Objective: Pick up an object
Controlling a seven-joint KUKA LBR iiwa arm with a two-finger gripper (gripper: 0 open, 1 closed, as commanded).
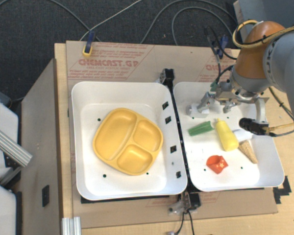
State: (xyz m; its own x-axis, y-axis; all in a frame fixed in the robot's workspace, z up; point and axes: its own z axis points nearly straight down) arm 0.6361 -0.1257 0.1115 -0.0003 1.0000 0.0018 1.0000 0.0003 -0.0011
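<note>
My gripper (198, 107) hangs low over the back left part of the right bin (272, 177), reaching in from the right. Just in front of it a green oblong piece (201, 128) lies on the bin floor, apart from the gripper. To the right of the green piece lies a yellow oblong object (227, 135). A tan cone with a white top (248, 150) rests further right. A red object (217, 164) sits nearer the front. I see nothing between the gripper and these things.
The left bin (83, 175) holds a yellow divided plate (128, 140). A black divider with clips (175, 131) separates the two bins. Cables run across the dark floor behind the bench.
</note>
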